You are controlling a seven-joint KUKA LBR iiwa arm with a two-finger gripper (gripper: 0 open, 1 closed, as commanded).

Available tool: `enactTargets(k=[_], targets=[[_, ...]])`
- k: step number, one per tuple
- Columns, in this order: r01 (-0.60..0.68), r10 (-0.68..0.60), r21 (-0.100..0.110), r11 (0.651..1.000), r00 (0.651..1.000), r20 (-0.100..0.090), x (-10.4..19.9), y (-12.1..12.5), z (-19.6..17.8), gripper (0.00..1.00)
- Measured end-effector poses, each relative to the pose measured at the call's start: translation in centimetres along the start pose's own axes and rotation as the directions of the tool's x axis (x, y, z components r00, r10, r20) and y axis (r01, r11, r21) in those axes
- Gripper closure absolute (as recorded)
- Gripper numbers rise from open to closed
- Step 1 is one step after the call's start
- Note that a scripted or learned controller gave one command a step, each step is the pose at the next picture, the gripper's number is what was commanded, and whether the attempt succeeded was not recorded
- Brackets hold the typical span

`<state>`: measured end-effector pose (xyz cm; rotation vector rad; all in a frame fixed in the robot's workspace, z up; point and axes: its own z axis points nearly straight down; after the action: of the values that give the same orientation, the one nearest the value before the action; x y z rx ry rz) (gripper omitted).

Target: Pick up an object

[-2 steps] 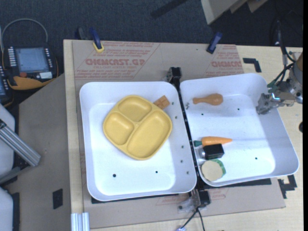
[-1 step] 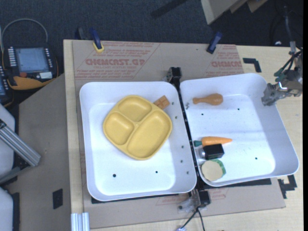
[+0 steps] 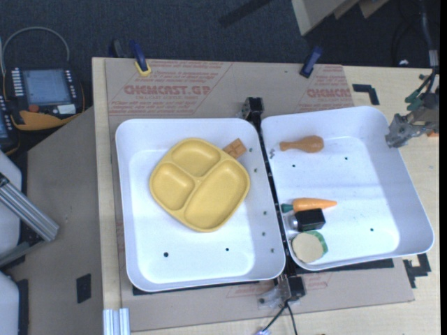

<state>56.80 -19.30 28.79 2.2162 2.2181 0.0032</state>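
The right bin holds a tan chicken drumstick near its back left, an orange carrot, a small black block just below the carrot, and a round beige disc with a green rim at the front left corner. My gripper sits at the far right edge of the view, over the right bin's back right rim, well away from all of these objects. Nothing shows between its fingers.
The left bin carries a yellow three-compartment plate with a small brown block at its back edge. Blue clamps hold the cardboard base at the back. A pendant lies off the bench at left.
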Motion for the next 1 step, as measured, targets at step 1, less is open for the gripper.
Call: enactTargets(k=[1], targets=[[0.005,-0.005,0.003,1.0,1.0,-0.003,5.12,1.24,-0.02,1.0]])
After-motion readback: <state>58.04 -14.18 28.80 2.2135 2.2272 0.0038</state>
